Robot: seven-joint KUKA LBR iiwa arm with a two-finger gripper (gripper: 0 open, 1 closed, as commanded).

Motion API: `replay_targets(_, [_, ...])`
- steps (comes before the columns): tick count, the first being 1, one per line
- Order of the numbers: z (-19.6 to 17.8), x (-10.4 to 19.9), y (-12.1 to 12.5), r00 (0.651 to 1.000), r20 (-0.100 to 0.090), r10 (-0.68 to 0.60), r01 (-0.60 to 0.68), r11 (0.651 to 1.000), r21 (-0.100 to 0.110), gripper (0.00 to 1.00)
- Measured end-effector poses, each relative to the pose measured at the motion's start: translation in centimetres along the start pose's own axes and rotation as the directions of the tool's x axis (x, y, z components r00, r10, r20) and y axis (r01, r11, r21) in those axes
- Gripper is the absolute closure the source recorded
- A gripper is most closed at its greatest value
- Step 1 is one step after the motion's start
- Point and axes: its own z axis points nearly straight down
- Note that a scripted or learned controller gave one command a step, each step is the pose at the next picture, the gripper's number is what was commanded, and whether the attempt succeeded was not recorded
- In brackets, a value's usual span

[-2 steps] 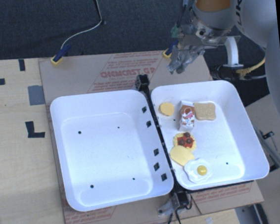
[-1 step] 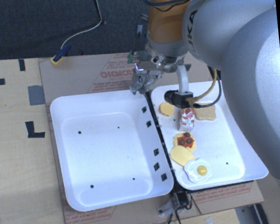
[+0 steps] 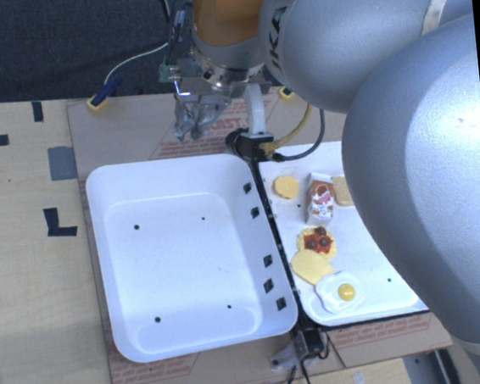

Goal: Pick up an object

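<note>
My gripper [image 3: 193, 125] hangs over the brown board just behind the far rim of the left bin [image 3: 109, 243], its fingers slightly apart with nothing between them. Several toy foods lie in the left part of the right bin [image 3: 380, 308]. They are a round yellow piece [image 3: 286, 187], a white and red carton [image 3: 322, 201], a tan piece [image 3: 342, 191] partly under the arm, a pastry with red berries [image 3: 318, 241], a yellow slice [image 3: 312, 265] and a fried egg [image 3: 340, 290]. The grey arm hides much of the right bin.
The two bins meet along a dark seam [image 3: 267, 226]. A brown board [image 3: 131, 126] lies under both bins on the wooden bench [image 3: 27, 277]. A blue and yellow connector [image 3: 102, 95] lies at the board's far edge.
</note>
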Motion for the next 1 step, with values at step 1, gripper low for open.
replay_targets(1, [-0.21, 8.19, -0.06, 1.000, 0.000, 0.001, -0.001, 1.000, 0.003, 1.00])
